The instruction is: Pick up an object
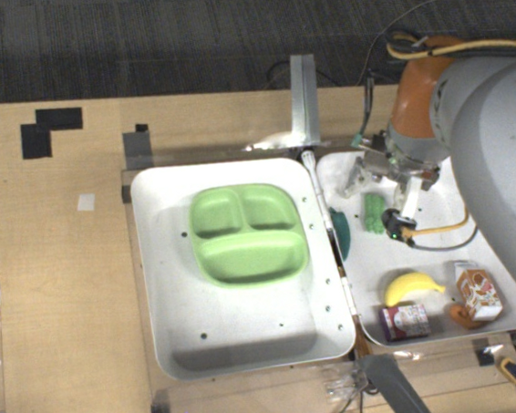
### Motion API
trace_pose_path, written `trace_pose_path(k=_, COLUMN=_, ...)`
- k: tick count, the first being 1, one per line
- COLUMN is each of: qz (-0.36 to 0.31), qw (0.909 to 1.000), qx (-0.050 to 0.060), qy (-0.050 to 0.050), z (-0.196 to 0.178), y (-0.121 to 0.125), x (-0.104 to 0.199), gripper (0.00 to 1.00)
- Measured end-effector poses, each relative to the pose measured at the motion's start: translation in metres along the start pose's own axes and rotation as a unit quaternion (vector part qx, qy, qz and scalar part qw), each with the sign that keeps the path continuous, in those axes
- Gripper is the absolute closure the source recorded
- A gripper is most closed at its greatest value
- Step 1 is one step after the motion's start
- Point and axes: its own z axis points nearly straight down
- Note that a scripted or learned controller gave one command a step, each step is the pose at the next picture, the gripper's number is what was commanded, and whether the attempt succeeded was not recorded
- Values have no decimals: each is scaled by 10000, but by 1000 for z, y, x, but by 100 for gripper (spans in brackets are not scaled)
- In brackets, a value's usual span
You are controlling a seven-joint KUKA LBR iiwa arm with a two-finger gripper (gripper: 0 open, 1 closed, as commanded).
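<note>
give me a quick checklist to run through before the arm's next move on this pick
1. Hand over the right bin: ok, it hangs above that bin's far part.
2. A target near the hand: ok, a green object lies just beside it.
3. Anything between the fingers: cannot tell, the wrist hides them.
4. Green object free to lift: ok, it lies apart from the other items.
5. Other items out of the way: ok, the banana, the dark can and the brown packet sit at the near end.
6. Green tray out of the path: ok, it is in the left bin.
</note>
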Motion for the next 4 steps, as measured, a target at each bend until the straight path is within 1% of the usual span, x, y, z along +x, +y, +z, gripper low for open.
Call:
trace_pose_path(k=1, qz=-998, qw=9950, qx=0, qy=6, z=-46, y=-30, x=-14, gripper=0)
trace_pose_path(k=2, qz=-1186, qw=9929, qx=-36, qy=13, z=0, y=-24, x=-26, gripper=0)
trace_pose_path(k=3, qz=-1191, qw=9929, qx=-67, qy=37, z=-13, y=-23, x=-23, gripper=100)
trace_pose_path(k=4, qz=-1212, qw=9926, qx=-3, qy=6, z=-97, y=-23, x=44, gripper=100)
